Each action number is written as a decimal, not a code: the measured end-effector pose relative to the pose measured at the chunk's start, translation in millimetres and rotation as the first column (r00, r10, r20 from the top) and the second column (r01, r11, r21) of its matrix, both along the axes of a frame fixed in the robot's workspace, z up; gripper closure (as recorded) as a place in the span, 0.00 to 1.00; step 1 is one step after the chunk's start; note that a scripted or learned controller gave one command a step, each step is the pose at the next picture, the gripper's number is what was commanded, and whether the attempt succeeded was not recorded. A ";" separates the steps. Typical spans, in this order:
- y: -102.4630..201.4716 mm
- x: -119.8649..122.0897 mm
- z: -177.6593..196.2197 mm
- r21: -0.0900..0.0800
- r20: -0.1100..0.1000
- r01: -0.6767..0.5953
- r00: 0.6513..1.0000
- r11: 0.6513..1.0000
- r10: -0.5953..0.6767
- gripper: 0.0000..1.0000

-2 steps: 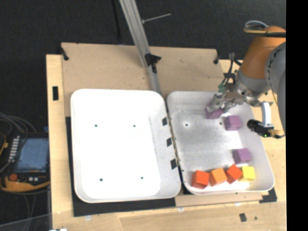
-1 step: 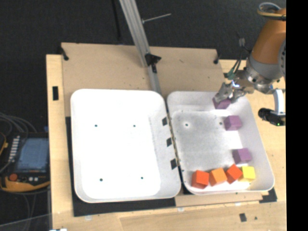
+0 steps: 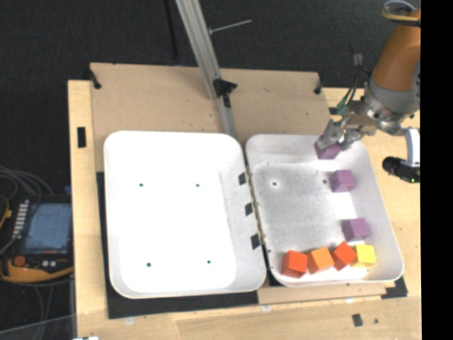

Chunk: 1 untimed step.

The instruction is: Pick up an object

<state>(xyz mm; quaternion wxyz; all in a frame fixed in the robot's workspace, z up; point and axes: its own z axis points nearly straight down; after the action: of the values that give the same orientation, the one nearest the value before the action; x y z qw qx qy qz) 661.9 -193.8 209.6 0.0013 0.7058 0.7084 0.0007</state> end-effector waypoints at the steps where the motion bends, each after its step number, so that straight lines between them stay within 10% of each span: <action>1: 51.2 -23.1 4.3 0.002 -0.004 -0.002 1.000 1.000 0.002 1.00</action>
<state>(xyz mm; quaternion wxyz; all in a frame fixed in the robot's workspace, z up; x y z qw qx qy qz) 638.8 -142.7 213.9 -0.0007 0.7052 0.7090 -0.0002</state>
